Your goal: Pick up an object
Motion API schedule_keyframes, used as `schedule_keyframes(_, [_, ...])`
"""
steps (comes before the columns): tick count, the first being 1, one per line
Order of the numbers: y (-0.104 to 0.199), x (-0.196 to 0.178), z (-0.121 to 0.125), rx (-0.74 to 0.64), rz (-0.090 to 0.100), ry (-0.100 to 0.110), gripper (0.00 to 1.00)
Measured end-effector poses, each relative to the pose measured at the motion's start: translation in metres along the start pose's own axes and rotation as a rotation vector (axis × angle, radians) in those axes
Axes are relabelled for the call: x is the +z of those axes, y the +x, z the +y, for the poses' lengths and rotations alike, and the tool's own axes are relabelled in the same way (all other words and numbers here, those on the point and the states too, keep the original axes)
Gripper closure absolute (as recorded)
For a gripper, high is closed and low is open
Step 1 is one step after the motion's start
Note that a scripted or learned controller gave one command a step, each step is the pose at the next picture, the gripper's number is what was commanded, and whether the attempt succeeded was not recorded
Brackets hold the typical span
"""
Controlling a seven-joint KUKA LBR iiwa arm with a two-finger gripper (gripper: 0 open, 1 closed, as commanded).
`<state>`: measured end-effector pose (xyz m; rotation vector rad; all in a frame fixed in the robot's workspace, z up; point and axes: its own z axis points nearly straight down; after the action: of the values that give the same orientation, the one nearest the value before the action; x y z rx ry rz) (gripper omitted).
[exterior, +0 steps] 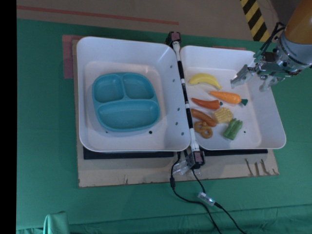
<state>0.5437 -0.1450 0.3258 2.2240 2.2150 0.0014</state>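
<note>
The right bin holds toy foods: a yellow banana, an orange carrot, a red chili pepper, a sausage, a yellow corn piece, a pretzel and a green bean bundle. My gripper hangs over the right bin's upper right part, just above and to the right of the carrot. Its two fingers are spread apart with nothing between them.
The left bin carries a teal divided plate. A black-and-white divider rail runs between the bins. Cables trail over the green cloth in front. A yellow-black hazard stripe marks the floor at the back right.
</note>
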Motion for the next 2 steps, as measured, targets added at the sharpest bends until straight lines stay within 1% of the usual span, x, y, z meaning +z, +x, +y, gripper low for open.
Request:
schedule_keyframes(1, [0.016, 0.096, -0.010, 0.000, 0.000, -0.001, 0.00])
schedule_keyframes(2, [0.015, 0.084, -0.009, 0.003, -0.003, -0.007, 1.00])
